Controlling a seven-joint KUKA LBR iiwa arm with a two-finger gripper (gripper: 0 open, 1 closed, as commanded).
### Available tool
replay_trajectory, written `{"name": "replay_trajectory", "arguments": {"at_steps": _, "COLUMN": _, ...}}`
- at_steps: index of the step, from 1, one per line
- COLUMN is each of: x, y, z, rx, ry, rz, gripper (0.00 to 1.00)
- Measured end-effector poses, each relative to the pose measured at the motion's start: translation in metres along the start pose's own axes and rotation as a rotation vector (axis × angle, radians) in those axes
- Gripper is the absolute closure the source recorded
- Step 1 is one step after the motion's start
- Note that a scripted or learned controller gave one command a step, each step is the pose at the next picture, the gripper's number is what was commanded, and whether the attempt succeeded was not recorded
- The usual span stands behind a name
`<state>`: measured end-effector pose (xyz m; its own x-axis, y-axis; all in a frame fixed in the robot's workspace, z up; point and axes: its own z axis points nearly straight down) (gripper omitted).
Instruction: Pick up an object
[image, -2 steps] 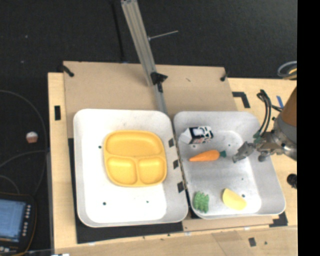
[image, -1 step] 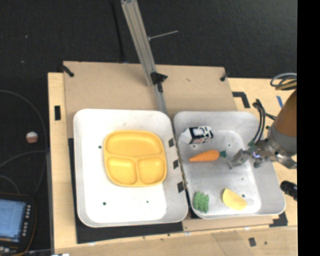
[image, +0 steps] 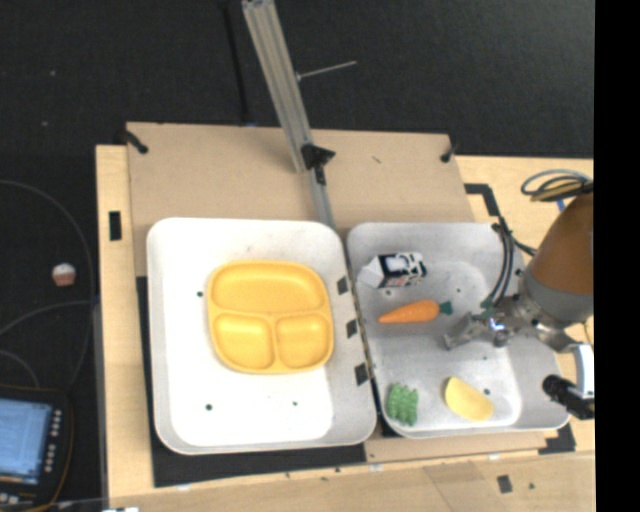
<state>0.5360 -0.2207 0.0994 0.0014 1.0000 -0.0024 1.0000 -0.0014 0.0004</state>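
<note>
The right bin (image: 470, 240) holds an orange carrot (image: 410, 313) with a green stem end, lying across its middle. A small black-and-white carton (image: 395, 268) lies behind the carrot. A green broccoli-like piece (image: 402, 402) and a yellow wedge (image: 467, 398) lie near the bin's front wall. My gripper (image: 462, 334) hangs low over the bin floor, just right of the carrot's stem end and apart from it. Nothing shows in its grasp.
The left bin (image: 180, 400) bears a yellow divided plate (image: 270, 315). A slanted metal rail (image: 285, 90) runs down to the gap between the bins. The grey arm (image: 560, 270) enters over the right bin's right wall.
</note>
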Motion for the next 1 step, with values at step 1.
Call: {"name": "replay_trajectory", "arguments": {"at_steps": 1, "x": -0.0007, "y": 0.0013, "z": -0.0129, "rx": -0.005, "ry": 0.000, "rz": 0.003, "gripper": 1.00}}
